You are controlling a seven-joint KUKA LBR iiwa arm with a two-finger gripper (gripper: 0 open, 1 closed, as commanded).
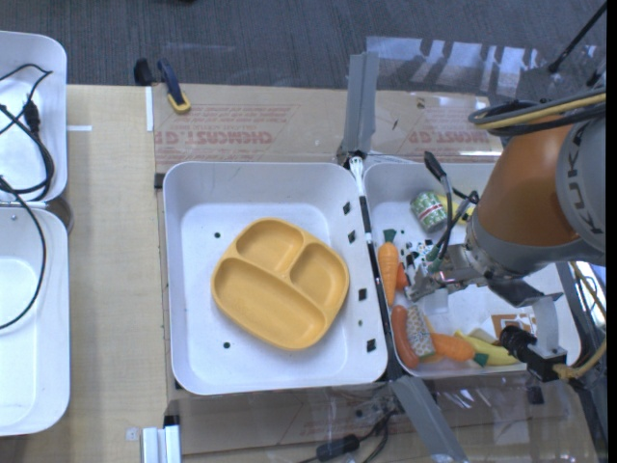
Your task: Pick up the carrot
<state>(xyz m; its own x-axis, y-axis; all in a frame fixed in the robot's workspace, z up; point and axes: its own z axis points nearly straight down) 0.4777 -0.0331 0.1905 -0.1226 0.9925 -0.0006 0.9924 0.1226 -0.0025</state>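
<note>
Step in hand: approach, by my reading. The small orange carrot with green top [388,261] lies against the left wall of the right-hand white plastic bin [405,183], at about 9 o'clock from the two-finger gripper [429,280]. Whether the gripper is spread or closed cannot be told; nothing is visibly held. The next move calls for a descent at the wall; room is tight, with toy clutter [424,334] at 6 o'clock.

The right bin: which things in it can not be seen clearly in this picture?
- The hand: the arm's orange wrist covers it, so its state is hidden in the camera view.
- The right bin: the arm covers its right half.
- The items beside the carrot at the near wall: piled and overlapping, too small to name.
- The green can: label too small to read.
</note>
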